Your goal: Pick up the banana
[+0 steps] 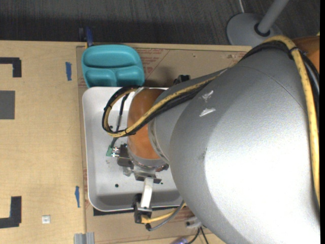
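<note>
Reaching down into the left white bin point(94, 151), the arm's wrist hides its own jaws, so whether they are open, closed or holding anything cannot be told. The banana cannot be made out either; it may lie under the wrist. The orange band point(138, 126) and looped black and yellow cables point(114, 117) sit over the bin's middle, likely because the arm is aiming straight down there. A teal plastic tray point(112, 65) rests on the tabletop point(40, 151) just beyond the bin's far edge.
</note>
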Robot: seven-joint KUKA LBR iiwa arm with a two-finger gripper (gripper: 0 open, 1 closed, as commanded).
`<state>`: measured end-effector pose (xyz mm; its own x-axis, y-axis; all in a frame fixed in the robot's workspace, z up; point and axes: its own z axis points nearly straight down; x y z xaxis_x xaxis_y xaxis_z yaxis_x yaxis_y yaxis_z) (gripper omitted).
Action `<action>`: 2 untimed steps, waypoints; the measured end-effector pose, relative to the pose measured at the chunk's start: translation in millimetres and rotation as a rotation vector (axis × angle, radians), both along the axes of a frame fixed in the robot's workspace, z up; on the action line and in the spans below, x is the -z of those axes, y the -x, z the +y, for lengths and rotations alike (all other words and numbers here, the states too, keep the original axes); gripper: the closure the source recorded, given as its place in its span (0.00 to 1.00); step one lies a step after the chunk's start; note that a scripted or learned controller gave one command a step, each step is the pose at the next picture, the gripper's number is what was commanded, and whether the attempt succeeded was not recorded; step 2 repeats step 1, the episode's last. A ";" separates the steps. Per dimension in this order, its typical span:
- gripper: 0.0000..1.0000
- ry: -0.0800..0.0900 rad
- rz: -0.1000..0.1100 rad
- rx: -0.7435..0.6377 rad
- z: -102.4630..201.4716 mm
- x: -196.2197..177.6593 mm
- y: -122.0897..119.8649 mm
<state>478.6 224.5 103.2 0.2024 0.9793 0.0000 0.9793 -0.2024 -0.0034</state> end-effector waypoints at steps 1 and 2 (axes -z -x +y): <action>1.00 -0.004 -0.006 0.282 1.3 14.9 -2.0; 1.00 -0.004 -0.006 0.282 1.3 14.9 -2.0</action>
